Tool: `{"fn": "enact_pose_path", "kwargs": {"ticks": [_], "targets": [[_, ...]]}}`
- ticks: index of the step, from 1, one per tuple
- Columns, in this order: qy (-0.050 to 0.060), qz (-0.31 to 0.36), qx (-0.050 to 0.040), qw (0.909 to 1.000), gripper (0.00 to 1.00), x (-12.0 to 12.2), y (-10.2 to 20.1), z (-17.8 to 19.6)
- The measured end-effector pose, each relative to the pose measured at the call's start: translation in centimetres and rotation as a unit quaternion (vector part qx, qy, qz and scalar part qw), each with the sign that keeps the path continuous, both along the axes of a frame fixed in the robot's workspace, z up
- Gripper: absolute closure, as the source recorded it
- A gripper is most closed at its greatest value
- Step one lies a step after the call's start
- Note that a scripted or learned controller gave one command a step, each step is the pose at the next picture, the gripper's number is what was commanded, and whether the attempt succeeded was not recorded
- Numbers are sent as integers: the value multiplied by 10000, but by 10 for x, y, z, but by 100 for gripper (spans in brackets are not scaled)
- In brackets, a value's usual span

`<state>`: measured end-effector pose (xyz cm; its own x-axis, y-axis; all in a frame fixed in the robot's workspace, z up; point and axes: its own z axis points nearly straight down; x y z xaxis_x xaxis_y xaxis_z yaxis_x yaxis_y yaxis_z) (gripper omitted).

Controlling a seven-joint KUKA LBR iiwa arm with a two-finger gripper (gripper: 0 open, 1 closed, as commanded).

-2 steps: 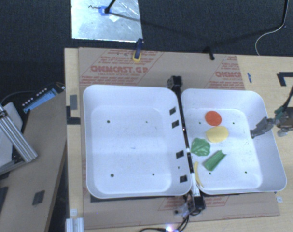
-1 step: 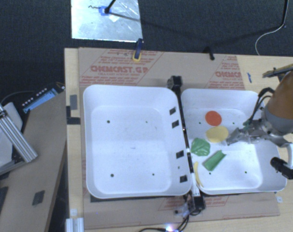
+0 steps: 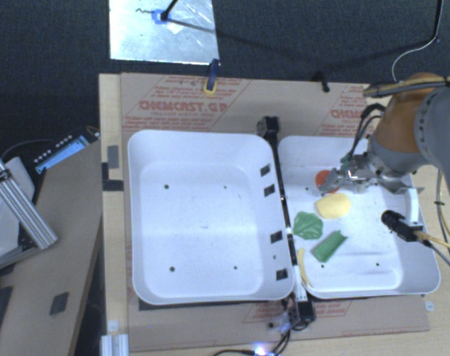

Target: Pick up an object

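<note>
I hold the gripper [image 3: 342, 178] low in the right bin [image 3: 417, 277], spread unreadable (cannot tell), beside the red object [image 3: 323, 177] and yellow object [image 3: 333, 205]; centre over 1 target before closing.

The flat brown cardboard sheet [image 3: 182, 104] under the two bins carries red print reading "CHEMCAST GP", clearest above the left bin (smaller red lines around it are too fine to read); the same print repeats near the sheet's far right corner, partly hidden
</note>
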<state>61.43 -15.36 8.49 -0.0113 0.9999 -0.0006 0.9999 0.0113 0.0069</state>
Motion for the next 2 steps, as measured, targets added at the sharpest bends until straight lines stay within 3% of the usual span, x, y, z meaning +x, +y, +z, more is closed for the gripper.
{"fn": "enact_pose_path", "kwargs": {"ticks": [1, 2], "targets": [[6, -27, -1, 10000, 100, -2, -4, 11], [-6, -19, -1, 10000, 100, 58, 17, 1]]}}
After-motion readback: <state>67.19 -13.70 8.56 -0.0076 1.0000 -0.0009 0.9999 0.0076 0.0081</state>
